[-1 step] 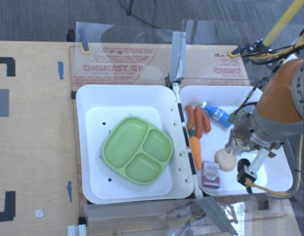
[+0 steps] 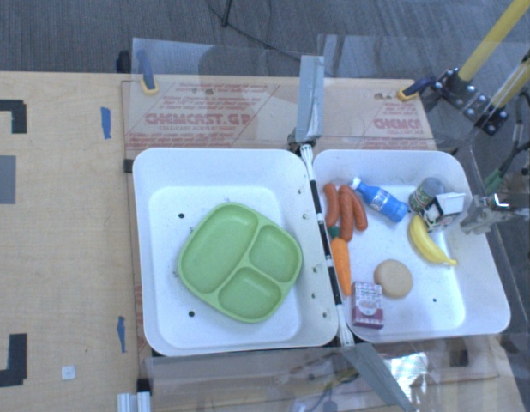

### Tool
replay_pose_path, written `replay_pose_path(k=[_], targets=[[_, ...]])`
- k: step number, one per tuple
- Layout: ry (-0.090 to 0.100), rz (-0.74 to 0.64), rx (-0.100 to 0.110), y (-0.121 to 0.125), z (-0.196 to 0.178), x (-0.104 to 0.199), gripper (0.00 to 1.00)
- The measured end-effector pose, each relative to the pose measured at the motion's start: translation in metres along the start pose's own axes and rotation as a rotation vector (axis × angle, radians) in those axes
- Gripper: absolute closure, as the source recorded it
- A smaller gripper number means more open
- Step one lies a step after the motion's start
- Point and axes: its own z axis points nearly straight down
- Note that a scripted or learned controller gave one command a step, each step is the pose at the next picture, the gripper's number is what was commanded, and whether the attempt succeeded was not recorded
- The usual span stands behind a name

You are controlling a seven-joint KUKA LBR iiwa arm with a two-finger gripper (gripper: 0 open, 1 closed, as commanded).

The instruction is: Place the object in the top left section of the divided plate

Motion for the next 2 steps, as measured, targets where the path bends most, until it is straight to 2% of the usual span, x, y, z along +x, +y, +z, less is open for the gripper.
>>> replay_pose_path(k=[1,2], targets=[[0.000,0.013,0.001,0.007,-0.021,-0.005,1.00],[0.002,-0.068,0.003,-0.008,-0.024,-0.019,1.00]])
